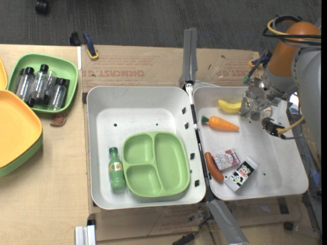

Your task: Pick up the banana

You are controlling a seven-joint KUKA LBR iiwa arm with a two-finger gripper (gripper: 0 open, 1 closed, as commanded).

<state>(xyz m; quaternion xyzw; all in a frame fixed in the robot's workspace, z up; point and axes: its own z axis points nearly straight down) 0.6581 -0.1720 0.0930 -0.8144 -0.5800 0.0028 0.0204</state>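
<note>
The gripper (249, 107) hangs low over the right bin (286, 180), toward its 1 o'clock corner, with the grey arm (306, 70) and its orange band (286, 55) rising behind it at 1 o'clock. Whether it is spread or pressed together cannot be told from here. The banana (229, 105) lies on the bin floor just beside the gripper at its 9 o'clock, its right end close against the gripper. Nothing shows it being pinched.

At 7 o'clock from the banana lies a carrot (220, 123), green top pointing left. Farther down at 6 o'clock are a sausage (213, 167), a small pink carton (226, 160) and a black-and-white carton (240, 174), all close together.

The left bin (99, 111), at 9 o'clock from the gripper, holds a green divided plate (154, 164) with a green bottle (116, 169) lying at its 9 o'clock side.

Well apart at the far left, a green tray (69, 88) carries small dark-capped bottles (41, 86), above a stack of orange plates (18, 134)
</note>
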